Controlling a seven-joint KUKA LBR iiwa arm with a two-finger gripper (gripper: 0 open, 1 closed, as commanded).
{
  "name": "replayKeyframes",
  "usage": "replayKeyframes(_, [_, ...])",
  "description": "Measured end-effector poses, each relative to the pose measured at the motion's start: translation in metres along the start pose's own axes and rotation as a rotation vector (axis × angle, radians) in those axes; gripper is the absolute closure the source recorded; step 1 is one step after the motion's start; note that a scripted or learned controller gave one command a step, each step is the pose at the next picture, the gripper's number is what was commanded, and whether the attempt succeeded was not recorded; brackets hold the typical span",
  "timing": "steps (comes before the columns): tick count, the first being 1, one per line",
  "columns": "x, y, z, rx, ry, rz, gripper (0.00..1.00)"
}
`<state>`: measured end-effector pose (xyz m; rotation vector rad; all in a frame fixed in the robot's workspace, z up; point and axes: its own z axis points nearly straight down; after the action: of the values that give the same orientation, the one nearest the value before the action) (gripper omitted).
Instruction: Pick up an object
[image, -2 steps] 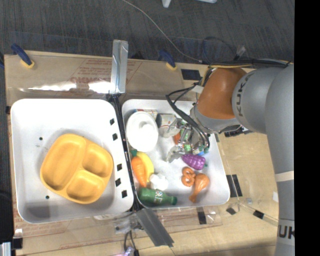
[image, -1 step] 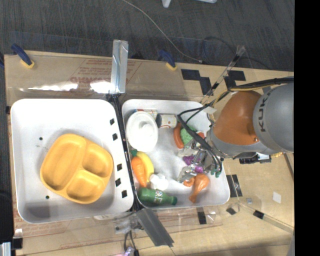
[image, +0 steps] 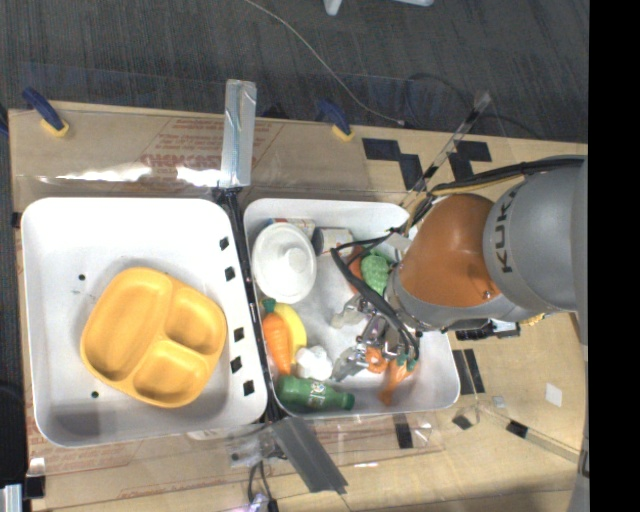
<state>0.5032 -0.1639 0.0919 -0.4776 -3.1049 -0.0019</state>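
Metal gripper (image: 362, 352) low in right bin (image: 436, 392), finger spread unclear, grip can't tell. Orange carrot-like toy (image: 396, 375) just beside it, slim, tapered, near front wall. Green bottle (image: 314, 394) lying left of that.

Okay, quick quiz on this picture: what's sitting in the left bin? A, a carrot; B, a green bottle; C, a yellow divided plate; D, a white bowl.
C: the yellow divided plate lies in the left bin, while the white bowl, green bottle and carrot are all in the right bin.
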Motion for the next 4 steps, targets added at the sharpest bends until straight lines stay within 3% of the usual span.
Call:
replayKeyframes(1, [0.015, -0.023, -0.003, -0.001, -0.014, -0.087, 0.0])
replayKeyframes(2, [0.014, -0.021, -0.013, 0.0, -0.014, -0.096, 1.0])
replayKeyframes(3, [-0.014, -0.023, -0.15, 0.002, -0.013, -0.083, 1.0])
replayKeyframes(4, [-0.032, 0.061, -0.102, 0.001, 0.002, 0.154, 1.0])
